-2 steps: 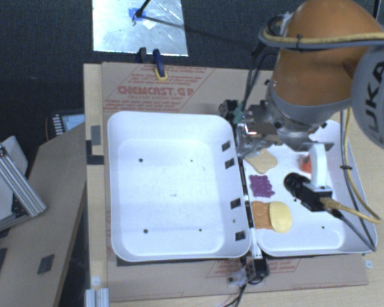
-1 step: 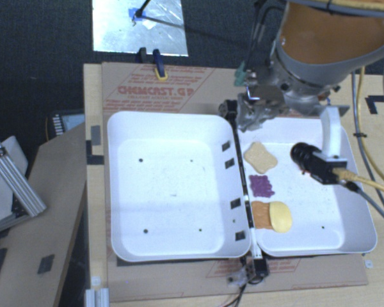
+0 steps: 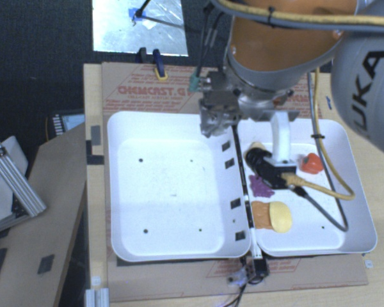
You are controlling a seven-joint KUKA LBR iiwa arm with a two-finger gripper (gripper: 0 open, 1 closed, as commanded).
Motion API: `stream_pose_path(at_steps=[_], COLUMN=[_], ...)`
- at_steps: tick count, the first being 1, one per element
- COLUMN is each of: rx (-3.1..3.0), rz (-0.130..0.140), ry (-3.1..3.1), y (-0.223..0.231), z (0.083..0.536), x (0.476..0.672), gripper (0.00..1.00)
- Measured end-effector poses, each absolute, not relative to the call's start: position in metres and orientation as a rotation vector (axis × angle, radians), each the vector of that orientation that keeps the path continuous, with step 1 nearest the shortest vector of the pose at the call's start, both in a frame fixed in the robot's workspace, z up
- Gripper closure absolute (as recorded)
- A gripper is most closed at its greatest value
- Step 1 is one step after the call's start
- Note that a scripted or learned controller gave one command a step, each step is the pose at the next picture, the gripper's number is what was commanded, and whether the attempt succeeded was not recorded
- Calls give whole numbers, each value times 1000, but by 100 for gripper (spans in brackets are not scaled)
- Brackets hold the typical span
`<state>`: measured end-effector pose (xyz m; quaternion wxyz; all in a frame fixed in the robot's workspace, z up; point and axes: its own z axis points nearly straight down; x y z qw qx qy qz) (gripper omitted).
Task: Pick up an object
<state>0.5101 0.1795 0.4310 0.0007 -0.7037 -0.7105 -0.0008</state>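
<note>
1. Red piece (image 3: 312, 164): on the floor of the right bin (image 3: 353, 204), toward its far right, well apart from the other loose things.
2. Purple piece (image 3: 261, 185): in the same bin, close to its left wall, about midway between far and near.
3. Orange piece (image 3: 260, 215): just near of the purple one, also by the left wall, touching the yellow disc (image 3: 282, 217) on its right.
4. Tan piece (image 3: 256, 147): farther back along that left wall, partly hidden, shape hard to make out.
5. Gripper (image 3: 212, 128): poised over the far end of the seam between the two bins, apart from all five things. Spread or pressed together: impossible to tell from this angle.
6. Arm (image 3: 288, 18): orange and grey, reaching in from the far right, looming over the far part of the right bin.
7. Left bin (image 3: 125, 238): white and shallow, side by side with the right one, with a few small dark dots on its floor.
8. Black clips (image 3: 230, 164): spaced along the seam between the bins.
9. Cardboard (image 3: 147, 89): under both bins, with red print, and a blue clamp (image 3: 158, 61) at its far edge.
10. Silver sheet (image 3: 125, 24): beyond the cardboard, at the far side.
11. Metal rail (image 3: 13, 184): slanting at the left edge, well apart from the bins.
</note>
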Motion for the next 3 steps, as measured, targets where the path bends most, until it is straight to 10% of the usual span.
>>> stream_pose_path(at_steps=[1,3], rx=[-2223,-2217], rz=[6,-8], ry=[-2216,-2229], y=[120,177], z=[373,481], x=[485,487], gripper=[100,100])
